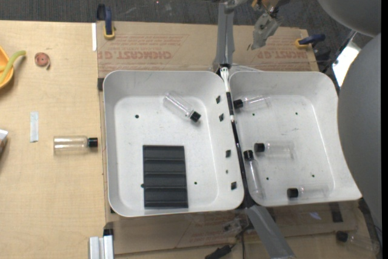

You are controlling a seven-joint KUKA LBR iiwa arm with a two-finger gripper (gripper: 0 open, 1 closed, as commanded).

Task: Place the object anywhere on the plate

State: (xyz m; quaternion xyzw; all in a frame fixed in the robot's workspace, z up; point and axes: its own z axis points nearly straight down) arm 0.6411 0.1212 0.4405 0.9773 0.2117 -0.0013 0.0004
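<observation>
Camera view: clear, black-capped vial (181, 107) aslant in left bin (115, 130) above black ribbed plate (164, 176); hand's (265, 30) grip unclear.

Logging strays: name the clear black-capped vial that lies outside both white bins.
The clear plastic vial on the wooden benchtop, left of the left bin; the rest lie inside bins.

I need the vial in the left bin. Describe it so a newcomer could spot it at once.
Find the left bin, which also holds a black ribbed plate. Above the plate, toward the bin's far side, lies a clear vial, tilted, its black cap pointing toward the divider. It is the one vial in this bin; other vials lie in the right bin and on the bench.
</observation>
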